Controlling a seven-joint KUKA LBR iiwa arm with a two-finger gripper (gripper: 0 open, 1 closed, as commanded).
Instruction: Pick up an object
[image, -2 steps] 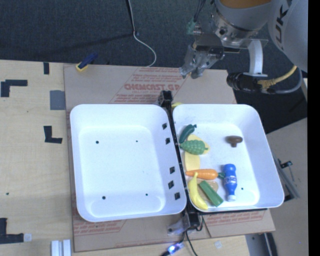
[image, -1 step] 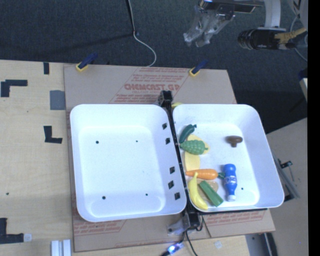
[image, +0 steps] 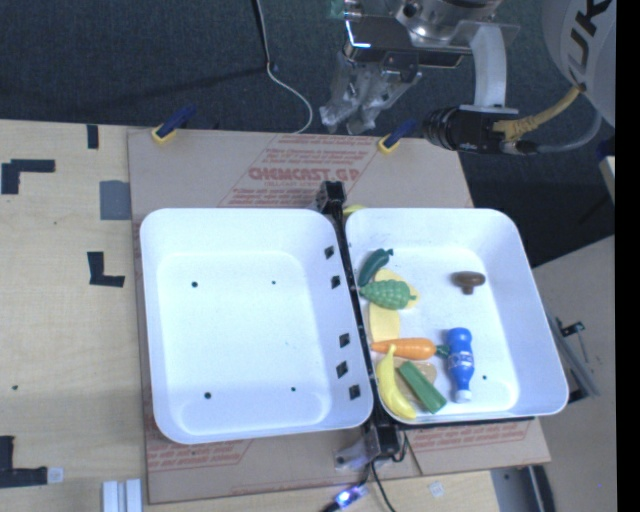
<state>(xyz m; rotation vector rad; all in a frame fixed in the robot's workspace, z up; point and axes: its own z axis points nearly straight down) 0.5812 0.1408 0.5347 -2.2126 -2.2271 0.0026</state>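
Robot gripper up past the bins' far edge, cannot tell how it is set, toy carrot, blue bottle, banana near right bin's left wall, brown mushroom apart

Gripper at 12 o'clock of the frame: pale translucent-grey fingers, glossy, hanging under a dark boxy body with a small white patch on its side. Above it a round silver-grey wrist flange. At about 1 o'clock a white curved bracket drops to a black cylindrical unit with a yellow-and-black label; a yellowish cable runs from it toward 2 o'clock. Top right corner: pale grey arm casing with part of dark lettering.
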